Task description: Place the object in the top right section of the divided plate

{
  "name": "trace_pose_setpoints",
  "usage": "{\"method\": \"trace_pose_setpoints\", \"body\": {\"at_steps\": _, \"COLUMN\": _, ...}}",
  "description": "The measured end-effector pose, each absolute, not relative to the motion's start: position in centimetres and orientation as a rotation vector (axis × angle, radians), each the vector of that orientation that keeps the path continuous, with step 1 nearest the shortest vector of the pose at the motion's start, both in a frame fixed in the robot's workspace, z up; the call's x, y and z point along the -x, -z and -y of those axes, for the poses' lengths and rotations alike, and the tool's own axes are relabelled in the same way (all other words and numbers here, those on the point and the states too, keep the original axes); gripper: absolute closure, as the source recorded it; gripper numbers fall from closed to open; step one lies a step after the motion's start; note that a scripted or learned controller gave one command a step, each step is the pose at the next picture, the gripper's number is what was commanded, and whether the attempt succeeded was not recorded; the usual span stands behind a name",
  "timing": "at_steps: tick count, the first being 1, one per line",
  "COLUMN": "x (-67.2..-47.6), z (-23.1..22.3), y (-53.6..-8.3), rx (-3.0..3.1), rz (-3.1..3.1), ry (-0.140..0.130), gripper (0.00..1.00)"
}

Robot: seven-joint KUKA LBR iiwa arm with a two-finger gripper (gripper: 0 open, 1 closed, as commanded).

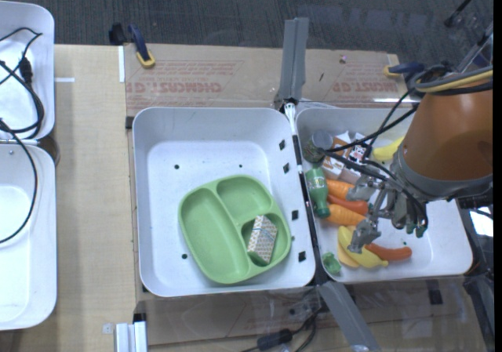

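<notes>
In the left bin [157, 186], a green plate [208, 241] with three sections. In its lower right section a patterned block [263, 237], tilted; top right section bare green. Further right, past the wall between the bins, a heap of toy food in the right bin [447, 256]: a green bottle [318, 190] along the left wall, carrots [345, 190] beside it, a banana [353, 255] at the front, a red chili [388, 252] just beside that. Above the banana and chili, low over the heap, the gripper [366, 234] – spread or pressed together, cannot tell, and nothing plainly held. Behind it the arm [455, 139], reaching in from the right.

Judged from this: picking step in hand, most likely aimed at the banana or chili – which one, hard to say. Nothing placed in the target section yet. Next calls for a firm grasp, a lift clear of the wall between the bins, a carry leftward, then a release over the top right section, short of the block
</notes>
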State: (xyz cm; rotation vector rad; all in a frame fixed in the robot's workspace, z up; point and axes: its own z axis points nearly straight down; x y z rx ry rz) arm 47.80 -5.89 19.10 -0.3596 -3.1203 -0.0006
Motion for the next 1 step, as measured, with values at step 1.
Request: {"method": "trace_pose_setpoints", "body": {"at_steps": 1, "x": -47.80, "z": 5.88, "y": -19.10, "rx": 0.359, "rz": 3.120, "ry": 0.001, "gripper": 0.00}}
